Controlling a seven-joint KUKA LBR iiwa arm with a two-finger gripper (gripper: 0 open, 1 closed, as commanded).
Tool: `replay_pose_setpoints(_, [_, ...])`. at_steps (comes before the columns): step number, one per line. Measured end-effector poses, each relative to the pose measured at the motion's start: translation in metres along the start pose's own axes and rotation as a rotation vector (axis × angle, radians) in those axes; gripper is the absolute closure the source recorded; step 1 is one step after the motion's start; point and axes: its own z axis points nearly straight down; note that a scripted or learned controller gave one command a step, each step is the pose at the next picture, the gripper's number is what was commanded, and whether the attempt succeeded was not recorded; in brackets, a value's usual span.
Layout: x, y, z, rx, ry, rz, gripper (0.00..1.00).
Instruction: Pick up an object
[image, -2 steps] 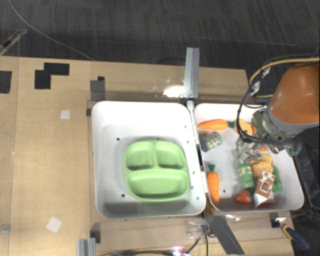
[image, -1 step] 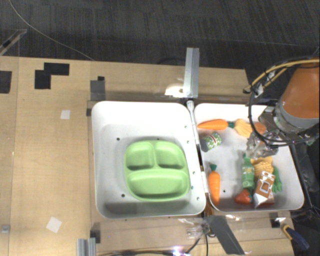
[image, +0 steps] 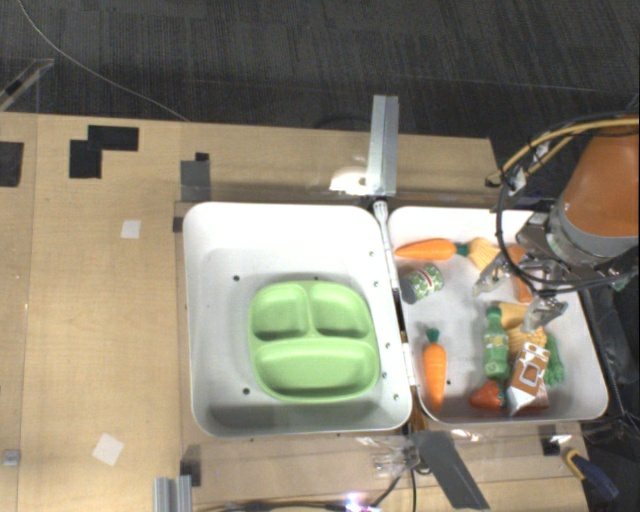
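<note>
Several toy foods crowd right bin (image: 592, 392); pincer (image: 522, 283) low above, grip unclear. Green bottle (image: 495, 342): light, stiff, slick; best taken mid-body.

Bright even overhead light, glare washing the white bins (image: 290, 225), soft shadow along the rims — slightly soft focus, mild edge distortion

A pale wooden bench (image: 90, 330) with black patches (image: 100, 148) stands on dark grey carpet (image: 250, 55).
</note>
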Motion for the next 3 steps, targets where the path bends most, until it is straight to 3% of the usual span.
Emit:
replay_pose_setpoints(1, [0.022, 0.026, 0.074, 0.003, -0.001, -0.135, 0.00])
replay_pose_setpoints(2, [0.012, 0.069, 0.079, 0.012, -0.005, -0.181, 0.00])
replay_pose_setpoints(3, [0.014, 0.091, 0.076, 0.030, -0.006, -0.212, 0.00])
